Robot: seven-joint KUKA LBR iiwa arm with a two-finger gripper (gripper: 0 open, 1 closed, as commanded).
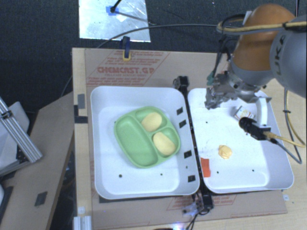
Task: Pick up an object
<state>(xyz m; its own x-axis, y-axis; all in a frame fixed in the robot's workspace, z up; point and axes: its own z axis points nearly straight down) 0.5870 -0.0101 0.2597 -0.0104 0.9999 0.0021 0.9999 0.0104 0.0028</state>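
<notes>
Surroundings: dark floor, wooden tabletop, board underlay.

A brown printed board covers the tabletop. Dark carpet lies beyond its far edge, bearing a reflective sheet. An aluminium rail stands off the left edge.

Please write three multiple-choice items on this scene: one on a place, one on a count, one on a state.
1. Where does the green tray lie?
A. left bin
B. right bin
C. on the bench beside the bins

2. How many yellow pieces lie in the tray?
A. none
B. two
C. four

3. How does the gripper stand?
A. pressed on the tray
B. outside both bins
C. over the right bin's far end

A: the tray sits in the left bin.
B: two pieces fill its small compartments.
C: it hangs there, apart from the yellow lump.
</notes>
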